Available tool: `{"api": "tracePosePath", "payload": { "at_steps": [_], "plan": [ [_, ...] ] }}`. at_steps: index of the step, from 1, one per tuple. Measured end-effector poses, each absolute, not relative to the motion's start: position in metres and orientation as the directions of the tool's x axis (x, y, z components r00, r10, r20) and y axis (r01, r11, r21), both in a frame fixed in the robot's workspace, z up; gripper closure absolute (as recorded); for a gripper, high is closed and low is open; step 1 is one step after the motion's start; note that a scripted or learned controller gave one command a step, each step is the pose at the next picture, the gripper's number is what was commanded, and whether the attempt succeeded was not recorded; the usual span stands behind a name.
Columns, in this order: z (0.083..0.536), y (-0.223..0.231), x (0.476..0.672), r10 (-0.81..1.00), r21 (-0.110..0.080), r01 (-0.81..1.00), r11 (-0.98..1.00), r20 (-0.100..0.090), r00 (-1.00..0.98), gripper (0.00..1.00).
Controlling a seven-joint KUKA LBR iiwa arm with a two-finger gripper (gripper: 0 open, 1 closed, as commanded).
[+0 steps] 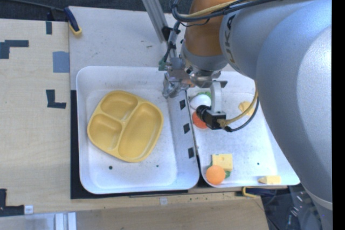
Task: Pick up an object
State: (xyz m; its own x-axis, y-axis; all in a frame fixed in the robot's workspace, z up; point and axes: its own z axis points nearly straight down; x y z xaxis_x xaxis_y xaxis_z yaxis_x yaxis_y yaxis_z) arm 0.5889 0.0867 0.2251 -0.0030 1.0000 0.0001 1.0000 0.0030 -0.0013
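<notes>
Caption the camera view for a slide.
Hand above the bins' shared wall; yellow divided plate in the left bin, orange ball and yellow block in the right bin.

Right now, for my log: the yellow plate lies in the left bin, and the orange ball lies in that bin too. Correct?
Not quite. The camera view shows the plate in the left bin, but the ball lies in the right bin, next to a yellow block.

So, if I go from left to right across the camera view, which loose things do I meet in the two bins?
yellow divided plate → orange ball → small yellow piece
</notes>
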Motion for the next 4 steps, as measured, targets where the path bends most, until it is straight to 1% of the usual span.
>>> {"api": "tracePosePath", "payload": {
  "at_steps": [1,2,3,4],
  "plan": [
    [0.249,0.028,0.529,1.000,-0.003,1.000,-0.005,-0.002,0.005,1.00],
    [0.275,-0.008,0.612,1.000,0.006,1.000,-0.001,-0.003,0.001,1.00],
    [0.194,0.036,0.571,1.000,-0.012,1.000,0.004,0.001,-0.004,1.00],
    [0.211,0.062,0.620,1.000,0.002,1.000,0.005,0.001,-0.005,1.00]
  ]
}}
